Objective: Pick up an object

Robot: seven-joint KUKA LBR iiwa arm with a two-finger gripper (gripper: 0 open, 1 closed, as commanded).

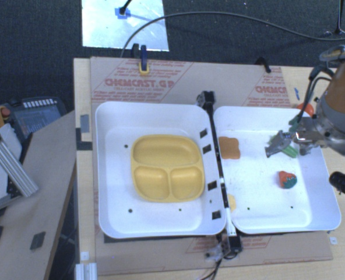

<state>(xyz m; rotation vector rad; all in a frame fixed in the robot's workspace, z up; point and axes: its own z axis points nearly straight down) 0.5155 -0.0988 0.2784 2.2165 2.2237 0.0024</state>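
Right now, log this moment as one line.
arm: over right bin | gripper: above green item | strawberry toy: untouched | toast piece: by divider | yellow tray: left bin

The right bin (312, 214) has much bare floor in its lower half. The toast piece (229, 147), strawberry (287, 179) and green item (289, 151) stand well apart, leaving wide gaps between them.

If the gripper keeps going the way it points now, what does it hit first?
The gripper points left, toward the divider. The brown toast-like piece looks first in line, though depth is unclear, so it may pass above it. A green object sits right at the gripper.
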